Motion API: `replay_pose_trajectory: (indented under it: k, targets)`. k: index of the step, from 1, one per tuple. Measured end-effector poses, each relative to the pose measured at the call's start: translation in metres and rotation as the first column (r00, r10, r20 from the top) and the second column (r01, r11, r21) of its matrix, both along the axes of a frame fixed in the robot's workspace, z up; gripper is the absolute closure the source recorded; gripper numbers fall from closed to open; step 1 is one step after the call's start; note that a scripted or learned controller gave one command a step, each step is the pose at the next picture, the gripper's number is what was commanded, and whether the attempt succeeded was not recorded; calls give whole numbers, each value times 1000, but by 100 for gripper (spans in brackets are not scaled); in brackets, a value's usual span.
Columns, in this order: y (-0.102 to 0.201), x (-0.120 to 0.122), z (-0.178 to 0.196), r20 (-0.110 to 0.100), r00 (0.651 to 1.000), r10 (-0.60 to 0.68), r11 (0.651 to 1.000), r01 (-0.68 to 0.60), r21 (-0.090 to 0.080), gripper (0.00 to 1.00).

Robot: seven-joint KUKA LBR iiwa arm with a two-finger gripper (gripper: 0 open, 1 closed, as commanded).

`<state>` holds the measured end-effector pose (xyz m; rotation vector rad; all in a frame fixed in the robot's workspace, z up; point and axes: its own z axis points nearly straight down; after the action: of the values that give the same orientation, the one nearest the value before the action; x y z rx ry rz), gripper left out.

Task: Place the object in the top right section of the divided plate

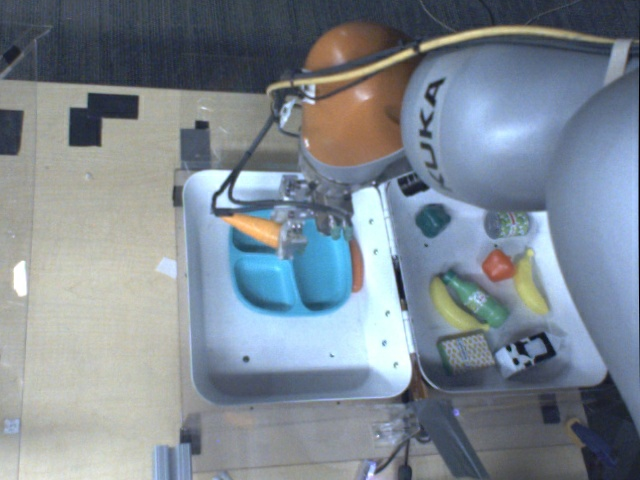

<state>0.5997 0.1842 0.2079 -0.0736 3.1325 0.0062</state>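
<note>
A blue divided plate (268, 286) lies in the left white bin (290, 373). An orange carrot (254, 230) rests slanted over the plate's top left part, its thick end pointing toward the gripper (300, 230). The gripper hangs over the plate's top edge, just right of the carrot and close enough to seem to touch its end. The wrist and orange band hide the plate's top right section. A thin orange piece (355, 268) lies along the plate's right rim.
The right bin (590, 373) holds a teal cup (432, 218), a can (508, 225), a red item (497, 264), two bananas (528, 283) (448, 306), a green bottle (478, 300), a patterned box (465, 350) and a black-and-white carton (526, 354). The arm covers the upper right.
</note>
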Motion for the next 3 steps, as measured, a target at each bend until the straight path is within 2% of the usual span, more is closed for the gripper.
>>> replay_pose_trajectory:
  k: [1, 2, 3]
  targets:
    - [-71, -31, -16, 0, 964, 267, 964, -267, -4, 100]
    - [-52, -26, -23, 2, 958, 285, 958, -285, -3, 100]
    - [-50, -3, -64, 1, 985, 172, 985, -172, -2, 100]
